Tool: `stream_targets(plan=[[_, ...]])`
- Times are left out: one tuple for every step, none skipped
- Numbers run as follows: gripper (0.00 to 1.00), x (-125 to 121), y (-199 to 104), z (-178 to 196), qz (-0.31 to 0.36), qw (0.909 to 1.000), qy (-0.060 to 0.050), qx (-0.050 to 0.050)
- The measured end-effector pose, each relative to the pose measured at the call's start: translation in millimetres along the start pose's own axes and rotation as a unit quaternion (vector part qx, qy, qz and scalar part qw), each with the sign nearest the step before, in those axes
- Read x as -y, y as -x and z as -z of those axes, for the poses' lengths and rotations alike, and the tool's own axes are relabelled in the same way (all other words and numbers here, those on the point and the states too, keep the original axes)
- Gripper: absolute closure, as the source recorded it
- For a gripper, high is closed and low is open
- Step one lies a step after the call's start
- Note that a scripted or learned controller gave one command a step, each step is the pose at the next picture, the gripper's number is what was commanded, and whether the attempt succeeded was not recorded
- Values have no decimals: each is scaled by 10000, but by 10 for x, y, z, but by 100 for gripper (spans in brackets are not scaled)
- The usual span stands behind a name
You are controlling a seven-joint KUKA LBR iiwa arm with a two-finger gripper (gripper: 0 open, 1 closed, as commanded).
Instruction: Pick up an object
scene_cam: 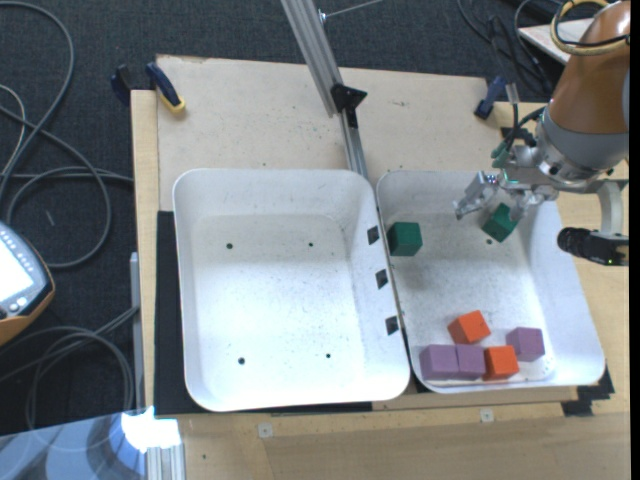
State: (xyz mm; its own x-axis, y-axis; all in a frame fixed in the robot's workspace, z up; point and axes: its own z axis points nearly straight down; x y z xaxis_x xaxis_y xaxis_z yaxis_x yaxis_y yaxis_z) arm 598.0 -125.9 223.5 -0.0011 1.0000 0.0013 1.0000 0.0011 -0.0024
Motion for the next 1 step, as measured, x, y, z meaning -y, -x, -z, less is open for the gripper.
stream_targets(plan=[[0,621,458,934,-26,10000,59,30]])
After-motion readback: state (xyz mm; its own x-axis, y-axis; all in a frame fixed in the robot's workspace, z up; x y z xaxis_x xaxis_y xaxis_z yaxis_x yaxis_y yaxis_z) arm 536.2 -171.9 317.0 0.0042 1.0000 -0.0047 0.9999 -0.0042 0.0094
